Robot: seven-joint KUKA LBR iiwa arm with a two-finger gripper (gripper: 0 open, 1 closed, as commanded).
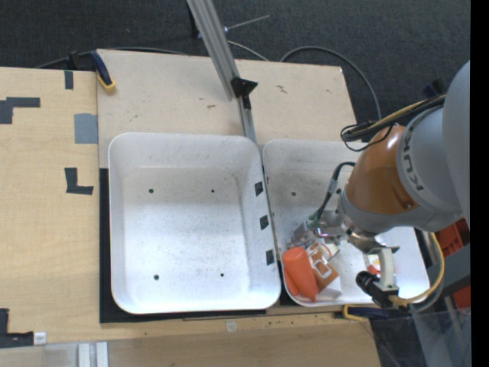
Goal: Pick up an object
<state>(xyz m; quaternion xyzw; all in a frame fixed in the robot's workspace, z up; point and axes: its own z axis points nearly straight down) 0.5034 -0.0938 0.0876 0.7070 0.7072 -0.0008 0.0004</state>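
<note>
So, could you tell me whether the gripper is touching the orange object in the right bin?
Cannot tell. In the camera view the gripper sits right beside the orange object, with clutter hiding any contact or gap.

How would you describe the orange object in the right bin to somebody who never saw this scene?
Find the right shallow white bin, under the grey arm. At its near left corner lies an orange cone-like plastic object, beside the gripper. It is the plain orange piece there.

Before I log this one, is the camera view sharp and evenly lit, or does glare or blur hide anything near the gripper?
Camera view: even light, soft overall; the right bin glares mildly; the gripper and the clutter beside the orange object blur together, shaded by the arm.
</note>
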